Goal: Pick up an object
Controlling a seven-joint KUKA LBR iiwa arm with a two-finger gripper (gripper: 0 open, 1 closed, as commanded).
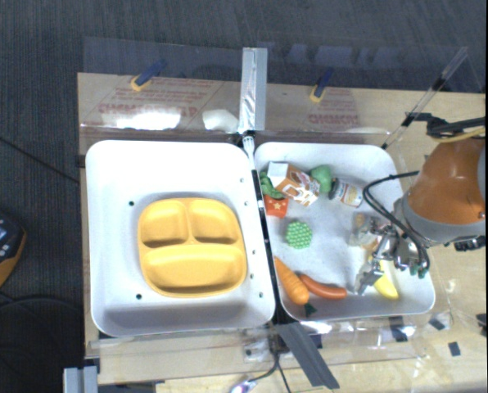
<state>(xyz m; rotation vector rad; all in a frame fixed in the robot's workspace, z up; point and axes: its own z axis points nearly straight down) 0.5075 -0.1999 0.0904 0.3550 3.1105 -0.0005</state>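
Two bins sit side by side: the left one [105,219] holds a yellow tray [192,246], the right one [342,155] toys, and at its right corner the gripper [373,270], jaws unclear, hovers beside a small yellow toy [386,286], likely light and slick, best pinched across its middle.

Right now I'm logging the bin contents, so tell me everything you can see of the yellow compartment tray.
The yellow plastic-looking compartment tray lies flat, face up, in the middle of the left white bin. It has rounded corners and three recesses: two smaller ones along its far side, one wide one nearer the camera. It looks glossy and holds nothing. Only the bin floor touches it.
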